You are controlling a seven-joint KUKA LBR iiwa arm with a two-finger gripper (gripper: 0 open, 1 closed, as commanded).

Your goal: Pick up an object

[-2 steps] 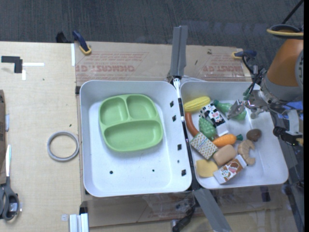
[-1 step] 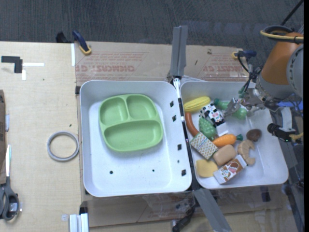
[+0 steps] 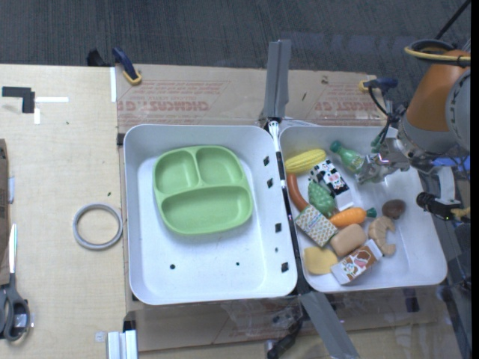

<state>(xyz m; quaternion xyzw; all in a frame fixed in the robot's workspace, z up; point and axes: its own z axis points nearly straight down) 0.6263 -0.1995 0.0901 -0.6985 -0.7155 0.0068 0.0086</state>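
**Nothing lifted yet: tool low in the right bin**

Camera view: the tool (image 3: 372, 169) sits low at the far side of the right bin (image 3: 426, 275), just beside the green bottle (image 3: 346, 156); whether it is open or grips anything, I cannot tell. The toy foods all lie in that bin, so the pick seems not yet done. The cardboard (image 3: 179, 96) under the bins bears mirrored print, unreadable.

Pale green divided plate (image 3: 202, 189) in the white left bin (image 3: 142, 223); the right bin (image 3: 419, 268) is white too. There: yellow corn cob (image 3: 305, 160), orange carrot (image 3: 348, 218), black-and-white cow-patterned carton (image 3: 329, 179), green bottle (image 3: 348, 156), dark brown round piece (image 3: 394, 209), checked packet (image 3: 316, 226). Light wood bench (image 3: 52, 170), orange-banded grey arm (image 3: 441, 96)
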